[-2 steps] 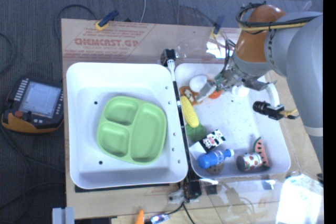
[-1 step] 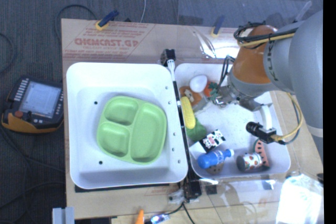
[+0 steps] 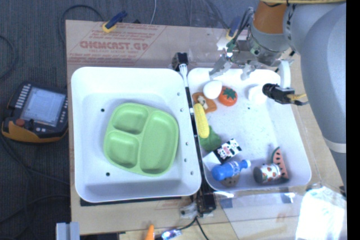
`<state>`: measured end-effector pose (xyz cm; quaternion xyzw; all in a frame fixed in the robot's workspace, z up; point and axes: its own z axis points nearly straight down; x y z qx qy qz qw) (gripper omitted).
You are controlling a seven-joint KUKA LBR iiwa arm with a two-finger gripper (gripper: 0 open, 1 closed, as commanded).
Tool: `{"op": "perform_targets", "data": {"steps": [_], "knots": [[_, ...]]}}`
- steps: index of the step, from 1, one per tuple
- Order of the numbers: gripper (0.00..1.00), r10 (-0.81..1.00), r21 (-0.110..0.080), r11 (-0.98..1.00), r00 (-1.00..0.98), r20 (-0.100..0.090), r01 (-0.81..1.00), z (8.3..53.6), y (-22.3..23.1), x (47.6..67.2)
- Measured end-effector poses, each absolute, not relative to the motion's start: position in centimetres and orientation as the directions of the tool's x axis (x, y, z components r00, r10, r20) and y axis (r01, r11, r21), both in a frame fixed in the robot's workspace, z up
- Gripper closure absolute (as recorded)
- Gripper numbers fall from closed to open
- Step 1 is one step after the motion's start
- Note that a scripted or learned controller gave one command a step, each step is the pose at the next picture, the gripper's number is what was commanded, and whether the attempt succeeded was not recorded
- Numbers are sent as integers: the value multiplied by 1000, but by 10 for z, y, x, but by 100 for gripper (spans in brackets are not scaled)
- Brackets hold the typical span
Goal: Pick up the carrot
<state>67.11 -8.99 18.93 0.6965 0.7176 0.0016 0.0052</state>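
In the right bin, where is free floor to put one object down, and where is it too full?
Free: the right bin's middle, bordered by the tomato above and the watermelon slice below. Crowded: the left wall, with corn, cow toy and blue bottle, and the top near the gripper.

Arm point(image 3: 329, 36) cropped at right edge

Open floor lies in the middle of my right bin point(image 3: 292, 137); the corn point(image 3: 201, 120), egg point(image 3: 212, 89) and tomato point(image 3: 228, 96) crowd its left wall, the bottle point(image 3: 230, 168) and can point(image 3: 269, 172) its near end.
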Motion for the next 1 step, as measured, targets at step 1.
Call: {"op": "perform_targets", "data": {"steps": [1], "knots": [[0, 992, 9, 123, -123, -7, 992, 99, -100, 625]]}}
